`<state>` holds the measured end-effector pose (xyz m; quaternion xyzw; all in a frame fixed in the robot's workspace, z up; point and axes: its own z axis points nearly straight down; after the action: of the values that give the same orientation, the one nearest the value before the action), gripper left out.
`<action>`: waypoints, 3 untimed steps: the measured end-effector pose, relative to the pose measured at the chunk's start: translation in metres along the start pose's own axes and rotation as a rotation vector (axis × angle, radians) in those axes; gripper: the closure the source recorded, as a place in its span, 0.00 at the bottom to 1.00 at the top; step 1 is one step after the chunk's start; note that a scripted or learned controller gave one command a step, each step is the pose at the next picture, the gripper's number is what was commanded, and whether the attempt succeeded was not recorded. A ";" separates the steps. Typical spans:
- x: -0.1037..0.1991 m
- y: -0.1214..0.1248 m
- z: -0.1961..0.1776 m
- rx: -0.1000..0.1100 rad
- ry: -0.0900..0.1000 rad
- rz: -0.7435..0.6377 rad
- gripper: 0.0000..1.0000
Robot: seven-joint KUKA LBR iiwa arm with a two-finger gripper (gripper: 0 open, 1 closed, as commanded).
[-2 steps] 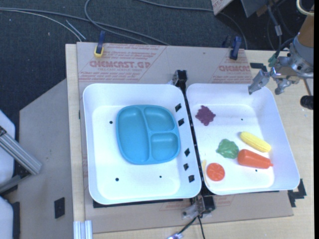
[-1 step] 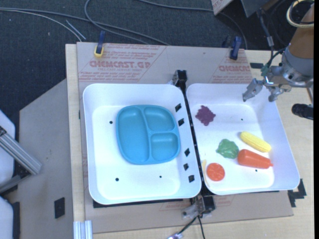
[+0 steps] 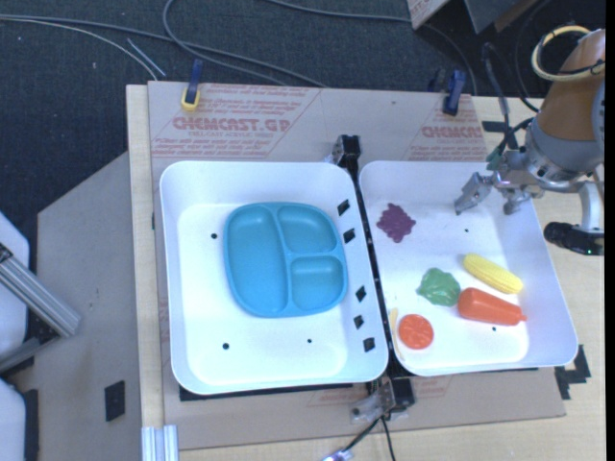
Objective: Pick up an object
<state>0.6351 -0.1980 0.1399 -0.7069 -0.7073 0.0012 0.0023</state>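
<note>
Corn [image 3: 493, 274] lies slantwise, its long axis running upper-left to lower-right.

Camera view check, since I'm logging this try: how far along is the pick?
Nothing looks picked yet. The two-finger gripper hangs open over the right white bin, holding nothing. The purple grape cluster, yellow corn cob, green leafy piece, orange carrot and round orange slice all lie there. Left: descend, grasp, lift.

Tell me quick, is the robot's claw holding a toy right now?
End effector: open and holding nothing, hanging over the back of the right bin, apart from the toys.
</note>
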 end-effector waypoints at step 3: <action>-0.006 0.010 -0.013 -0.011 -0.004 0.000 1.00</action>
<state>0.6452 -0.2038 0.1529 -0.7069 -0.7073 -0.0014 -0.0028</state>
